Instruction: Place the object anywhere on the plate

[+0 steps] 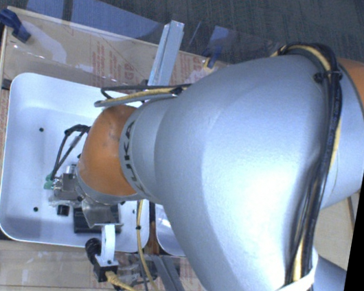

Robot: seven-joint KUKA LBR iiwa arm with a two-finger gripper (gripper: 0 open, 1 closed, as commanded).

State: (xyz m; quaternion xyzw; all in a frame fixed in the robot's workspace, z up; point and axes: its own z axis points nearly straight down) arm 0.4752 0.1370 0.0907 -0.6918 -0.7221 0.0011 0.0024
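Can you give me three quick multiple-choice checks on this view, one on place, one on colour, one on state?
1. Which bin is the arm's wrist above?
A. The left bin
B. The right bin
C. Neither, it hangs off the bench

2. What colour is the band above the wrist?
A. Blue
B. Orange
C. Green

3. How much of the right bin can be seen?
A. All of it
B. A small part, the arm covers the rest
C. Half of it, under a cloth

Answers: 1 A, the wrist sits over the left bin. 2 B, the band is orange. 3 B, a bit of the right bin peeks out below the arm.
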